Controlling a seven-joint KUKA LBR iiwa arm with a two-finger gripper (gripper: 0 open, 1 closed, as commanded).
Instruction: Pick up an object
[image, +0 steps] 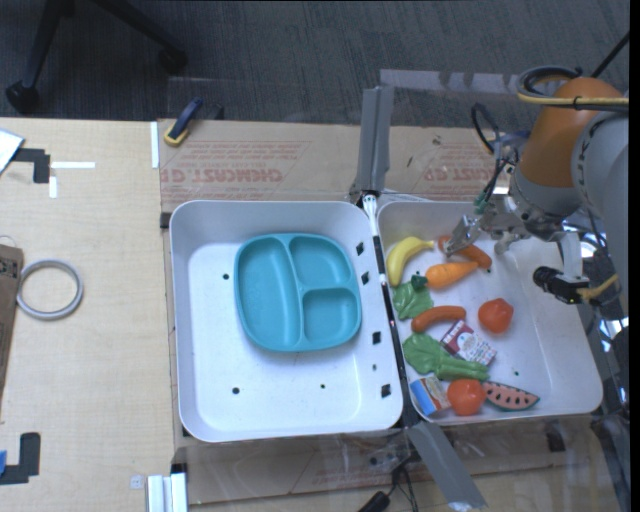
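Cardboard sheet (262, 160) behind left bin (190, 300): red print, upside down from camera, large word reads roughly "CHEMCAST"; smaller red lines beside it too small to read. More faint red print on same cardboard behind right bin (560, 370), unreadable. Small red-and-white packet (468, 345) in right bin: printing present, too small to read. Small blue-labelled item (428, 396) near right bin's front wall: label illegible.

Toy foods crowd the right bin (560, 345) — banana (403, 255), carrot (451, 272), tomato (495, 316), watermelon slice (508, 399) nearest.
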